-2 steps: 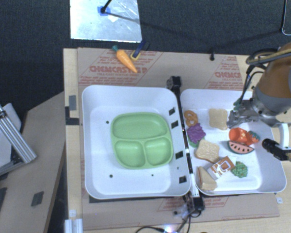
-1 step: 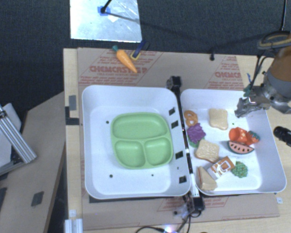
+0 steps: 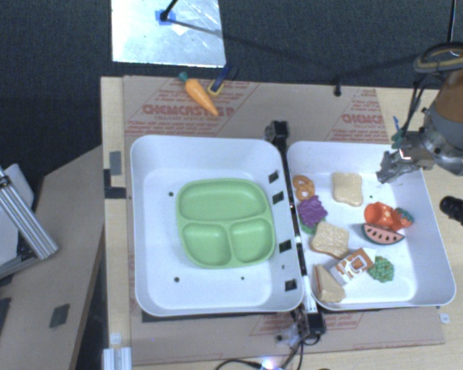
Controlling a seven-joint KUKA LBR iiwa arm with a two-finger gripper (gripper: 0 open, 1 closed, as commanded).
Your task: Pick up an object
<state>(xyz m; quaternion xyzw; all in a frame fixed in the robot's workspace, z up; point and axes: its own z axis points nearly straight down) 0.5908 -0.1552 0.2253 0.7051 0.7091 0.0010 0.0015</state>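
**Pincer poised over a crowded bin**

Pincer [image 3: 391, 168] hangs at the upper right of the frame, above the far right corner of the right-hand shallow white plastic bin [image 3: 432, 230]. Nothing can be seen between its tips; it is small and dark from this slant, so how wide it stands I cannot tell.

No single target is named, so any piece in that bin would serve. Nearest is the pale toast-shaped slice of toy bread [image 3: 347, 188], just to the lower left of the pincer. Below the pincer lie the red toy tomato [image 3: 380, 214] and the red watermelon wedge [image 3: 383, 235], touching each other. Further toward the lower middle sit a purple bunch of toy grapes [image 3: 312, 210], a small brown pretzel [image 3: 302, 184], a tan cracker-like slab [image 3: 330, 240] and a green broccoli floret [image 3: 382, 269].

The risks, as I judge them: the flat bread offers little edge to close on and may slip; the tomato and wedge lie so close that a descent could nudge both and grip neither; and a drop from here could strike the bin's far wall.
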